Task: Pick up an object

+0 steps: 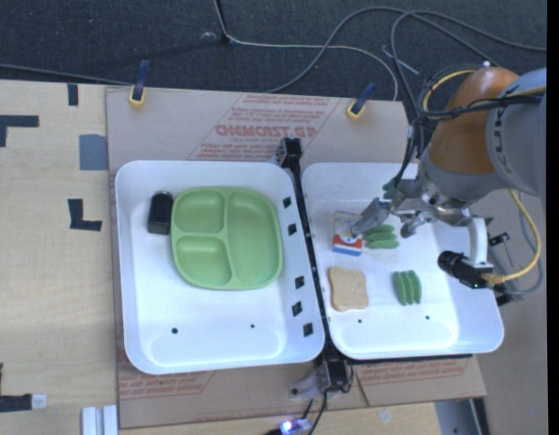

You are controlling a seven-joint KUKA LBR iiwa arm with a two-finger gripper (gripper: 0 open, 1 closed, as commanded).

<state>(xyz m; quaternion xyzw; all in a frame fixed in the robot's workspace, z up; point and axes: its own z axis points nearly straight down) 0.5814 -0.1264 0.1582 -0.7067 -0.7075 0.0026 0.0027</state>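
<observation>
Two white bins side by side on a cardboard sheet that lies on the counter. Red print on the cardboard near its far edge, reads something like "CHEMCAST GP"; smaller lines under it too blurred to read.

Left bin: green tray with three compartments, roughly centre, slightly toward the far side. Black block touching or just beside the tray's left edge, near the bin's far-left corner.

Right bin: small carton with red, white and blue faces near the bin's left wall, mid-depth; label not legible. Green pod just right of the carton, lying across. Toast slice nearer the front edge, close to the left wall. Second green pod right of the toast, well apart from it, lying front to back.

Arm comes in from the right over the right bin's far-right part, orange band at the top. Tool sits low right over the carton and the first pod; one finger slants down to the carton's upper edge. Can't tell whether the fingers are spread or closed, and nothing visibly sits between them. Black cylinder hangs off the wrist at the bin's right edge.

Two yellow clamps on the cardboard's far edge. Black cables on the dark floor behind.
</observation>
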